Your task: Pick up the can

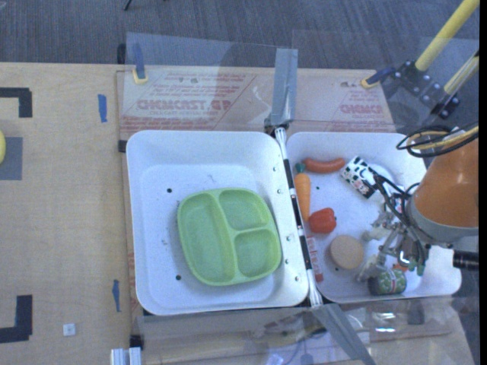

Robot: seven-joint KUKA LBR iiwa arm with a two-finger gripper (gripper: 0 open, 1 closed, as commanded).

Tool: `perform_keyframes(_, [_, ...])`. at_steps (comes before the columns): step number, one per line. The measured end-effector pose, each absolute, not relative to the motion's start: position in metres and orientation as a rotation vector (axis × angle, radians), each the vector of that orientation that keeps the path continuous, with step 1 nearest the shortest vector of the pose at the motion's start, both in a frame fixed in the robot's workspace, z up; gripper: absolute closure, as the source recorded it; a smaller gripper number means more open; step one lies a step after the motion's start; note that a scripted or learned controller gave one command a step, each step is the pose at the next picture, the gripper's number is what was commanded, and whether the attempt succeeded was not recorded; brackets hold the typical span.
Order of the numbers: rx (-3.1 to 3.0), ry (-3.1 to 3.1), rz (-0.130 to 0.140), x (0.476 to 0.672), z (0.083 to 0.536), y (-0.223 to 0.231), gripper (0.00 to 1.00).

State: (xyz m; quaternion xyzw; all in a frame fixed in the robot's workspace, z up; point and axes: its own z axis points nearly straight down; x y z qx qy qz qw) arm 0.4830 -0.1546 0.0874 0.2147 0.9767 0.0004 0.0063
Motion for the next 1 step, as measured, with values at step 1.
perform_keyframes(1, [0.673, 3.054, 0.004, 0.4837, 0.0979, -0.1539, 1.00])
